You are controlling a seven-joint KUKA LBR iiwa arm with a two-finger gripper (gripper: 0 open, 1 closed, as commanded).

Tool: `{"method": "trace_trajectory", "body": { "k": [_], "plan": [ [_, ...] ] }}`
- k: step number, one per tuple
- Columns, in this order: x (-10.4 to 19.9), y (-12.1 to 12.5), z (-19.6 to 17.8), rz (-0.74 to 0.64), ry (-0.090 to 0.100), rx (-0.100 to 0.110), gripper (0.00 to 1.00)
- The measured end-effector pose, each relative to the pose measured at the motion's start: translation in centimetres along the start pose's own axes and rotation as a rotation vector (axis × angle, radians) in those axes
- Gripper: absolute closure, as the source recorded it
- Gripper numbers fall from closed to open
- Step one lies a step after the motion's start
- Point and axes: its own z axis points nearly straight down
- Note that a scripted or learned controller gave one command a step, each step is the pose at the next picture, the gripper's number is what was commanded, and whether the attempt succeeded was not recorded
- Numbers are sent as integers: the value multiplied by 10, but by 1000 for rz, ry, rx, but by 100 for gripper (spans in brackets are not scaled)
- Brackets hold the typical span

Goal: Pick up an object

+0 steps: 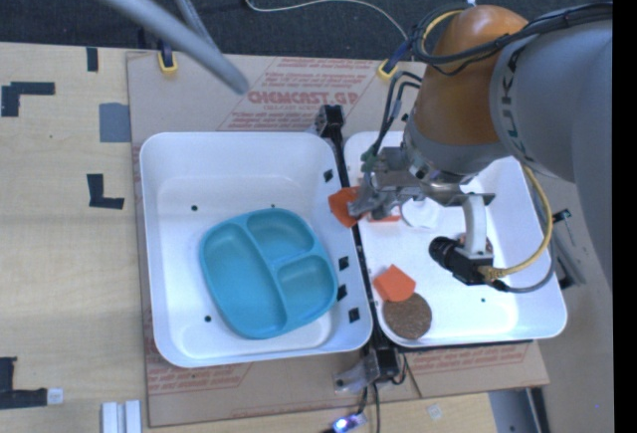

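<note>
Camera view, looking down on the table.

- Arm reaches in from the right. The gripper is low over the inner edge of the right bin, just beside the divide between the two bins.
- An orange piece sits right at the gripper's tip. It juts out leftward across the rim, toward the left bin.
- The wrist body hides the contact. It cannot be told whether the fingers are apart, together, or clamped on the piece.

Step in hand, as a judgement: this is the grasp itself, at or just past closing on the orange piece. The piece overlaps the rim line, which may mean it is already raised, but this is not certain.

Next move: a straight lift clear of both rims, then a check that the piece comes up with the gripper. If the piece stays behind, the gripper would have to come down on it again.

Risk: the piece lies at the very edge, so a poor hold could drop it into either bin or leave it on the divide.

Count:
- Bins: two, side by side on a cardboard sheet.
- Blue plate: one, with three compartments, lying in the left bin.
- Orange things: two. One is the piece at the gripper. The other is an orange block lower down in the right bin.
- Brown disc: one, just below the orange block and touching or nearly touching it.
</note>
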Motion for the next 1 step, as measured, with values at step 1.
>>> {"method": "trace_trajectory", "body": {
  "k": [1],
  "plan": [
    [52,10,0,-1,0,-2,100]
  ]
}}
